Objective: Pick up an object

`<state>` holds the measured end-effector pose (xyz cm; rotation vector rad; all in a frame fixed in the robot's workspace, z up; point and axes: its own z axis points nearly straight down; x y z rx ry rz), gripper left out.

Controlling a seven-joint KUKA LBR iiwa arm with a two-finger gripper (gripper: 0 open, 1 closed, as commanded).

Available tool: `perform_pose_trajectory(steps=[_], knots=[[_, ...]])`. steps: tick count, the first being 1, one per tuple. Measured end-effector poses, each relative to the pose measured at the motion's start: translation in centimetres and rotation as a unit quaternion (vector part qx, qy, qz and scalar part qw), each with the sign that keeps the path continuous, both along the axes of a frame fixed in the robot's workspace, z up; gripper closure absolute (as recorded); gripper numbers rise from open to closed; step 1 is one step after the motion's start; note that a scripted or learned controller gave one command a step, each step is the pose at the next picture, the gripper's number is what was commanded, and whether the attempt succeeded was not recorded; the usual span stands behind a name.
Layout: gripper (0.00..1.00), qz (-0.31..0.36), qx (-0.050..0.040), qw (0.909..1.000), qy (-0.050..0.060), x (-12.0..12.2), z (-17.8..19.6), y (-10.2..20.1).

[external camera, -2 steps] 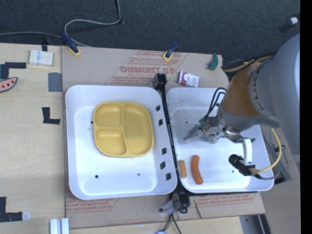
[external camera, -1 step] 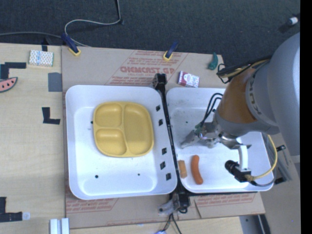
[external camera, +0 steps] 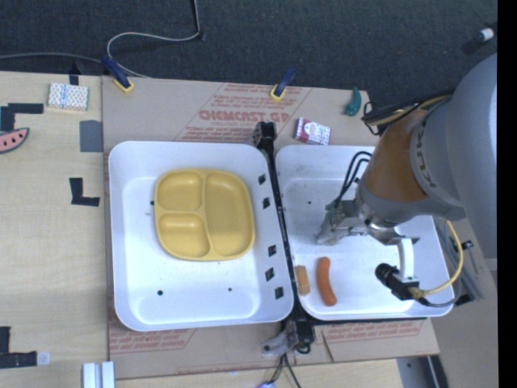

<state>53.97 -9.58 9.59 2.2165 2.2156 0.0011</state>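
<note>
Bench [external camera: 48, 241]: light wood top, brown cardboard sheet [external camera: 186, 111] laid over its middle. Two white bins sit on the cardboard side by side, touching: left bin [external camera: 129, 297] and right bin [external camera: 303, 160]. Small red-and-white packet [external camera: 311, 131] on the cardboard just at 12 o'clock of the right bin. Black tape pieces [external camera: 81, 192] on bare wood at 9 o'clock of the left bin. White patterned pad [external camera: 68, 96] toward 10 o'clock. Yellow-blue clamps [external camera: 118, 73] grip the cardboard's far edge.
</note>
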Motion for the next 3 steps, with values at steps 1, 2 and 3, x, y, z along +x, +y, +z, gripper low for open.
perform_pose_trajectory(steps=[1, 2, 3], knots=[[0.0, 0.0, 0.0002, 1.0, 0.0, -0.01, -0.02, 0.01], [1.0, 0.0, 0.0008, 1.0, 0.001, -0.02, 0.89, 0.09], [0.0, 0.0, 0.0008, 1.0, 0.001, -0.02, 0.88, 0.09]])
